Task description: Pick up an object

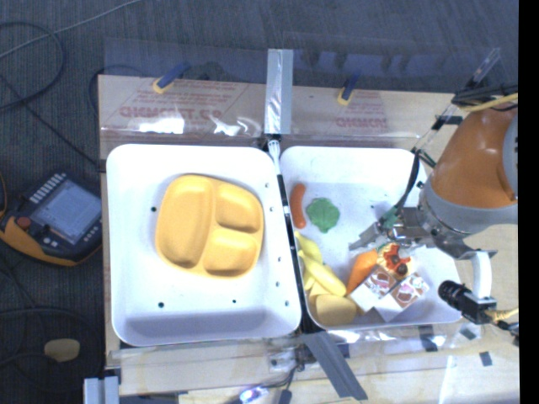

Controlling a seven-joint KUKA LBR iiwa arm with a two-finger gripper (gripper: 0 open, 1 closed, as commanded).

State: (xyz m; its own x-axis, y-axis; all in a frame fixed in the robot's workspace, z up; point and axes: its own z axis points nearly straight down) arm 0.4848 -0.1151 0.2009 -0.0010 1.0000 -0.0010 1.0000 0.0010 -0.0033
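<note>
The hand (pixel 389 236) hangs inside the right bin (pixel 354 162), above an orange wedge (pixel 364 268) and a printed carton (pixel 394 284); whether its fingers grip anything I cannot tell. Left of the hand lie a green lump (pixel 322 215), a sausage (pixel 297 205) and yellow pieces (pixel 320 280). The left bin (pixel 135 310) holds a yellow tray (pixel 209 225).

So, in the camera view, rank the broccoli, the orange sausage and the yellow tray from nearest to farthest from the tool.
From the tool, in the right bin:
1. Broccoli, just to its left, same bin.
2. Sausage, farther left, by the divider.
3. Tray, farthest, in the left bin.
</note>
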